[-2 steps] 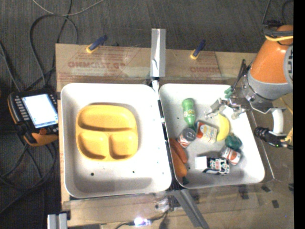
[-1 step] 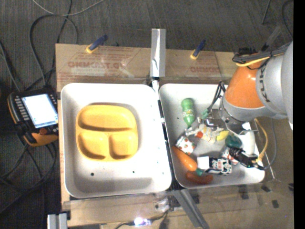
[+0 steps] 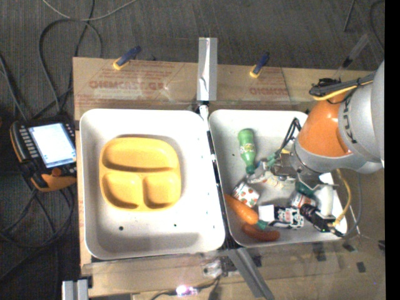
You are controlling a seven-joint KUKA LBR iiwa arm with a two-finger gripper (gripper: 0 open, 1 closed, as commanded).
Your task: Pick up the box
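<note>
Two shallow white bins sit side by side on the bench. The left bin [image 3: 94, 230] holds a yellow divided tray [image 3: 141, 172], lying flat near its middle. The right bin [image 3: 222, 130] is crowded: a green bottle [image 3: 247, 147] lies near its upper middle, a small white carton with red print [image 3: 247, 194] lies just below the bottle, an orange carrot [image 3: 242, 210] slants along the bin's left wall, and a brown sausage [image 3: 261, 232] rests at the front edge. The box [image 3: 282, 215] (small, white, with dark and red markings) lies near the front of the right bin, just right of the carrot and just above the sausage. The arm [image 3: 340, 127] reaches in from the right, its gripper [image 3: 284, 167] low among the clutter above the box; whether the fingers are spread or closed cannot be told. A handheld screen [image 3: 47, 144] rests left of the bench.
</note>
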